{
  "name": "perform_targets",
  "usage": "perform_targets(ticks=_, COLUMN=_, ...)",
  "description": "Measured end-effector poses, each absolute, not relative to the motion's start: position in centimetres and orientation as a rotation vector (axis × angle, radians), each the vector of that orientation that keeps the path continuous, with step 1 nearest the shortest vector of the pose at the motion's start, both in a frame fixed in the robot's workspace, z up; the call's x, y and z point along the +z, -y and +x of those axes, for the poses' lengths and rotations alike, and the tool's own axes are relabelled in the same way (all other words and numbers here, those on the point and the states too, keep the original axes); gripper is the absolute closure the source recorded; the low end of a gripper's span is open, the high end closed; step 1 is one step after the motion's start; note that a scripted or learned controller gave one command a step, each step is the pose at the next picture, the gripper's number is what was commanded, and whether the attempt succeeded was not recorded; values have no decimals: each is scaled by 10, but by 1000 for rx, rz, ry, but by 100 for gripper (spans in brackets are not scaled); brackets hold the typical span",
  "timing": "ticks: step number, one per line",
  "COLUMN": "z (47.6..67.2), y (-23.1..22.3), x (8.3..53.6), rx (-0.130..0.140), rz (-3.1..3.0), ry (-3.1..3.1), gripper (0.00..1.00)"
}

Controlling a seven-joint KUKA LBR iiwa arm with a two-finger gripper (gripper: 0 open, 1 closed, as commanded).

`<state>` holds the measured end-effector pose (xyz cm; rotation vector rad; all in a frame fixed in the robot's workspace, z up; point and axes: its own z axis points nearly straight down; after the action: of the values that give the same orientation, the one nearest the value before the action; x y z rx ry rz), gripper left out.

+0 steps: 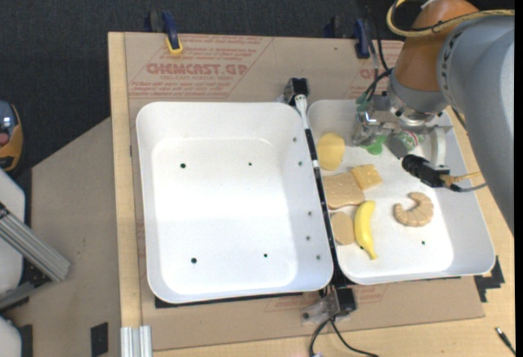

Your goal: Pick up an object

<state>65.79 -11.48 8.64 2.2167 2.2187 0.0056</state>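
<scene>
My gripper [369, 133] hangs low over the far part of the right bin [466, 253], reaching in from the right. A small green thing [374, 147] shows just under the gripper, partly hidden by it; whether it is held cannot be made out. Left of the gripper lies a pale yellow lemon-shaped piece [331, 149]. Nearer the front are a small yellow cracker [367, 176], a tan bread slice [342, 191], a yellow banana [365, 229] and a tan croissant [414, 210].
The left bin [163, 265] sits beside the right one, their rims meeting along a black divider [310, 159]. Another tan piece [343, 228] lies by the banana. Both bins rest on a brown board [204, 61] with clamps at its far edge.
</scene>
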Motion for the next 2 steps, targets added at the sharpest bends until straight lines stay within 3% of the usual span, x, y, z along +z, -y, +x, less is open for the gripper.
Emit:
perform_targets(ticks=1, z=541, y=126, x=97, rx=-8, rz=2233, ry=-2222, gripper=100)
perform_targets(ticks=2, z=586, y=157, x=275, rx=15, rz=2206, ry=-2207, gripper=100)
